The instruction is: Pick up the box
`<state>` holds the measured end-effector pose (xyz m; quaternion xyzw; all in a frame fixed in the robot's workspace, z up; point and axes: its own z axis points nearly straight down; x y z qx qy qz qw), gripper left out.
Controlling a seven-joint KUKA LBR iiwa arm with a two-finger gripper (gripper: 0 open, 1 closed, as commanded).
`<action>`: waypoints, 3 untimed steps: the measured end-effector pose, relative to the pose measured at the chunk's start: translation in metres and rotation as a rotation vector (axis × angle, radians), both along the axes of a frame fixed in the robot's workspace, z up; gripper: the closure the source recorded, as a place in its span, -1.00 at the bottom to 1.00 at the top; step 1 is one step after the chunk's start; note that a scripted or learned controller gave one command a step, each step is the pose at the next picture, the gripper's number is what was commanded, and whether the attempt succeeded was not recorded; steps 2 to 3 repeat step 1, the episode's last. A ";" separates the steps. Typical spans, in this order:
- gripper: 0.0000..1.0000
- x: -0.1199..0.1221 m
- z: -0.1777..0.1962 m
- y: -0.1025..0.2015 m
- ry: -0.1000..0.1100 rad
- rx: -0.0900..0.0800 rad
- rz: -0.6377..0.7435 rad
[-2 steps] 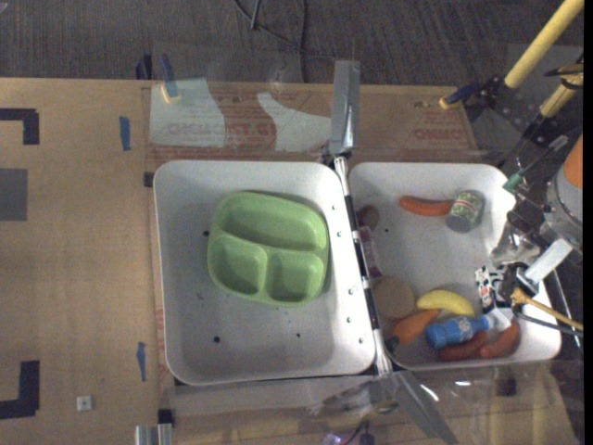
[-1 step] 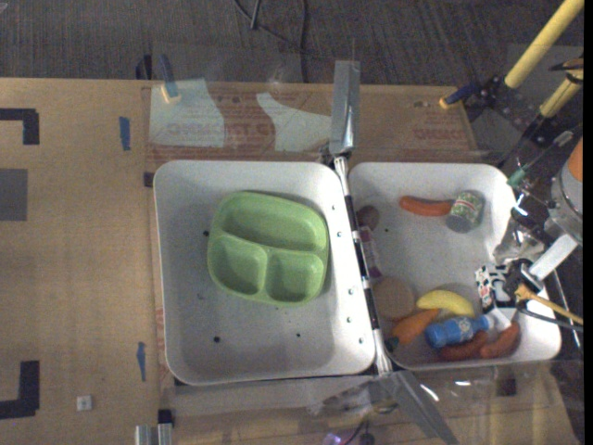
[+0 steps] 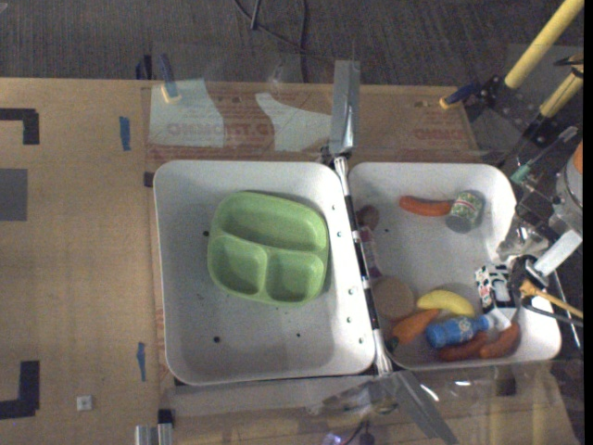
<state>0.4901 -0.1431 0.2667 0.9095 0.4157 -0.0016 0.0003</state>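
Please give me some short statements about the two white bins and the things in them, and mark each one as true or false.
1. The green tray lies in the left bin. True.
2. The banana lies in the left bin. False: it lies in the right bin, near the front.
3. The blue bottle stands upright. False: it lies on its side, among the orange and red pieces.
4. The black and white box is near the right wall of the right bin. True.
5. The small can lies next to the green tray. False: it is in the right bin, at the back, beside an orange carrot.
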 end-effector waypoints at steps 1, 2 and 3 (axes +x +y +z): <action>1.00 0.012 -0.111 0.000 0.001 0.003 -0.069; 1.00 0.012 -0.111 0.000 0.001 0.003 -0.069; 1.00 0.012 -0.111 0.000 0.001 0.003 -0.069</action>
